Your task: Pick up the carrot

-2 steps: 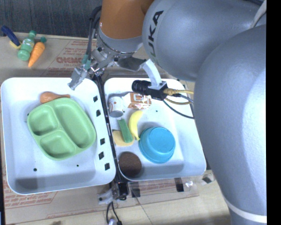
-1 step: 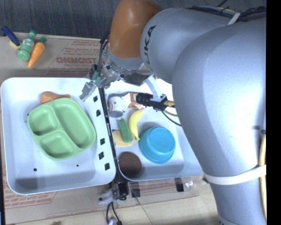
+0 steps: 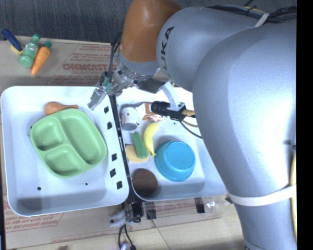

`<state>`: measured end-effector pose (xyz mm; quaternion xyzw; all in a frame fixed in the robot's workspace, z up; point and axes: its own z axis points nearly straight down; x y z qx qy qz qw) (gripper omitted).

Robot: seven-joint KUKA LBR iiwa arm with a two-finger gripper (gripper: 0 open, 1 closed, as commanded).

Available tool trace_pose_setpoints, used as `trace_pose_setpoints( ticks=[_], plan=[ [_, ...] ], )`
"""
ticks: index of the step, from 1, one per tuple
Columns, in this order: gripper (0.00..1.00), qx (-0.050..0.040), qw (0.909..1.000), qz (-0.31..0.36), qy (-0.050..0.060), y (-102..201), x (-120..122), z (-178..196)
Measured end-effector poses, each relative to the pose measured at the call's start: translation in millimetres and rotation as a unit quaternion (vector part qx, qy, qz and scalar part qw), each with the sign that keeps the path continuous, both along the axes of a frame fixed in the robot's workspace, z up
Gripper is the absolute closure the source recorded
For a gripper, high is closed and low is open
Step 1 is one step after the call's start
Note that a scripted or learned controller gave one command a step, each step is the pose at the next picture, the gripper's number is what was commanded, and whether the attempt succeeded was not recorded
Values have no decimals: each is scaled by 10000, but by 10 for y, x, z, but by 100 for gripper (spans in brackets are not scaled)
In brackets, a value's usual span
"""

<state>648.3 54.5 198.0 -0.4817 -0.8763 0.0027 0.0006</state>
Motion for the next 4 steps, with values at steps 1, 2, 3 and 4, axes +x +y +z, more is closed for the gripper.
trace_pose_setpoints(
  ticks=[1,2,3,4],
  plan=[
    [0,-8,9631,-2690,32,227,-304,-74],
    [0,-14,9643,-2649,15,-730,-1052,-68],
    [0,0,9652,-2615,-24,-1138,-691,521],
    [0,-1,9668,-2557,44,-487,-1093,-95]
  ],
)
